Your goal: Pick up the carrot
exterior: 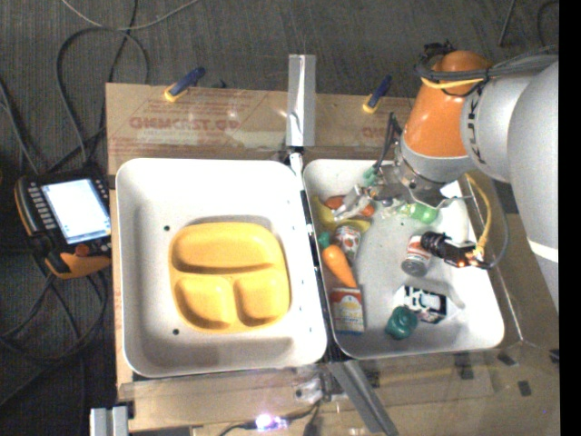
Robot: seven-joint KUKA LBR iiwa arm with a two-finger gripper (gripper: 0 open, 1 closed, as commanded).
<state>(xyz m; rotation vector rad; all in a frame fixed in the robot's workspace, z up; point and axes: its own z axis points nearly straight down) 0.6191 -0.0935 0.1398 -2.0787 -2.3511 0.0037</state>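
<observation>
The carrot (pixel 338 263) is a short orange cone lying in the right bin (pixel 481 330), close to its left wall, pointing toward the far left. My gripper (pixel 369 192) hangs over the far left part of that bin, above a red and yellow cluster of toys (pixel 343 209). It is well behind the carrot and apart from it. A small printed can (pixel 349 239) stands between the gripper and the carrot's far end.
A red juice carton (pixel 347 309) lies just in front of the carrot. A dark green cup (pixel 399 323), a black-and-white packet (pixel 425 303), a silver can (pixel 416 258) and a light green item (pixel 421 213) share the right bin. The left bin (pixel 145 198) holds a yellow divided tray (pixel 231 273).
</observation>
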